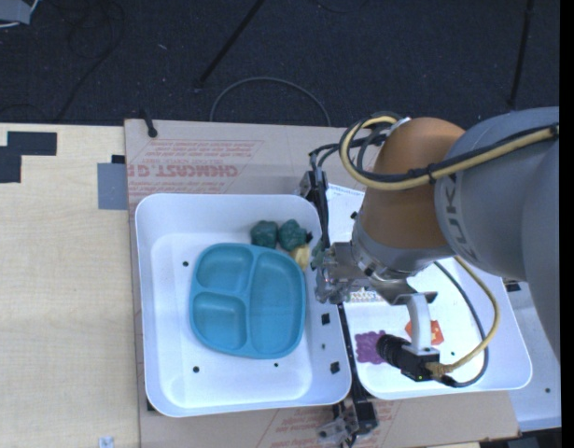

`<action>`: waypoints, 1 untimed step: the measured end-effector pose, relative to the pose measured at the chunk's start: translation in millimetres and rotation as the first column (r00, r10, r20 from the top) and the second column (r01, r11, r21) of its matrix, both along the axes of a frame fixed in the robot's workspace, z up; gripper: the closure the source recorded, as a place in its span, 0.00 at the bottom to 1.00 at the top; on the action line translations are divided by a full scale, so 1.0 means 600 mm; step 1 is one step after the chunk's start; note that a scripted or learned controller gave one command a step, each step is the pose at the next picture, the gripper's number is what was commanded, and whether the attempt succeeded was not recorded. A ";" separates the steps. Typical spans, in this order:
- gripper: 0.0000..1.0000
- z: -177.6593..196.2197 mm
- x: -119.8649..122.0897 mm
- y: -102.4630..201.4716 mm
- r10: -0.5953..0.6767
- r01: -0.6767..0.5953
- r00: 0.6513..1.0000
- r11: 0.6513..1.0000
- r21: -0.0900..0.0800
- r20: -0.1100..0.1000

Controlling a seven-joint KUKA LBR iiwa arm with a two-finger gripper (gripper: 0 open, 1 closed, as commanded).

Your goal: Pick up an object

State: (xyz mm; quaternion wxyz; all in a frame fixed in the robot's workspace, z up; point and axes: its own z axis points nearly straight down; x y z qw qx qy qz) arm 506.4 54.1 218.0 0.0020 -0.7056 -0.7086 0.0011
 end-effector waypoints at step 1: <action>1.00 0.017 -0.004 0.086 -0.001 0.001 1.000 1.000 0.000 0.000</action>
